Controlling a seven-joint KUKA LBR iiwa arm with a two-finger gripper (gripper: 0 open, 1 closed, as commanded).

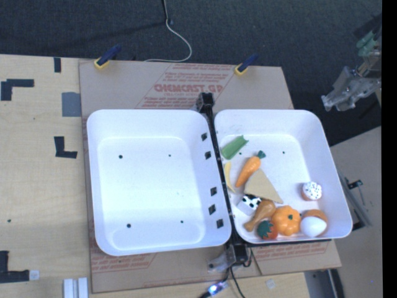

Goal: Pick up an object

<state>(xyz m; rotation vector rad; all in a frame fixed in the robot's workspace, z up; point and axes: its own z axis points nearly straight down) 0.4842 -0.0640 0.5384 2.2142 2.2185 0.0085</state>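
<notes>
Pre-grasp: gripper (pixel 345 94) parked outside the right bin (pixel 322 135), carrying nothing, finger state can't tell (blurry); targets like the carrot (pixel 249 169) lie in that bin, so next move is reach in and descend.

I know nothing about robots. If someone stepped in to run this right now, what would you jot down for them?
Gripper: up at the right, outside the bins, above the dark floor; I can't tell its finger state.
Toys all sit in the right bin: carrot, tan wedge, pumpkin, drumstick, green leaf, spotted cupcake, egg.
Done: nothing picked so far.
Left: reach in, grasp one toy, lift it.
</notes>
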